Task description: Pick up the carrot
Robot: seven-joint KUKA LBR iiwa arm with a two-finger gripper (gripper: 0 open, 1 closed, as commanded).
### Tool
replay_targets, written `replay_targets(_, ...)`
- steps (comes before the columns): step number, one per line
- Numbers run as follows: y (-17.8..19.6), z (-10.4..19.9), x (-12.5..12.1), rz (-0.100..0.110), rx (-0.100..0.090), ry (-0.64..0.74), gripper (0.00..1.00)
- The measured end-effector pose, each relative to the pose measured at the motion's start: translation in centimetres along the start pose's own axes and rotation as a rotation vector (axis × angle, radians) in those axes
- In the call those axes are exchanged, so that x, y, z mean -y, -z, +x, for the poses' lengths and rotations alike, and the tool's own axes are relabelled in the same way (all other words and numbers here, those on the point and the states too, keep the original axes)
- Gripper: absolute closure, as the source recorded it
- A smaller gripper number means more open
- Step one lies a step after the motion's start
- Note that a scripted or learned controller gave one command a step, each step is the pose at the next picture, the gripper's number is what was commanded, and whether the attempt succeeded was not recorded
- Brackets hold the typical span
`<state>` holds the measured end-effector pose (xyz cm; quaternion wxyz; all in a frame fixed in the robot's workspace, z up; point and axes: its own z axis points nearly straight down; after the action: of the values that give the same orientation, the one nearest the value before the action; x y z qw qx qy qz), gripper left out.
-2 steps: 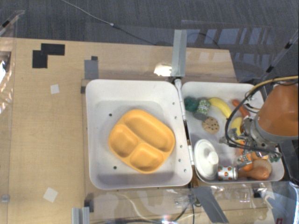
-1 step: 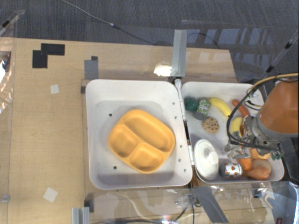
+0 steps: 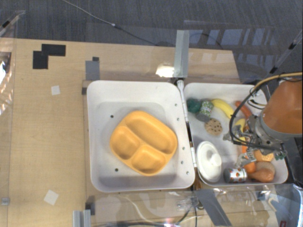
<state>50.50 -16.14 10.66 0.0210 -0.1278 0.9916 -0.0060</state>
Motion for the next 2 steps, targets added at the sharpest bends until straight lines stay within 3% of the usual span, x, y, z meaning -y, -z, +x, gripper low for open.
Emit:
replay_targets(1,-1.31,0.01,-0.69,-0.001,-0.007,-0.042,0.0)
replay_targets(2,-1.4,-0.16,-0.94,-0.009,-0.008,0.294,0.0)
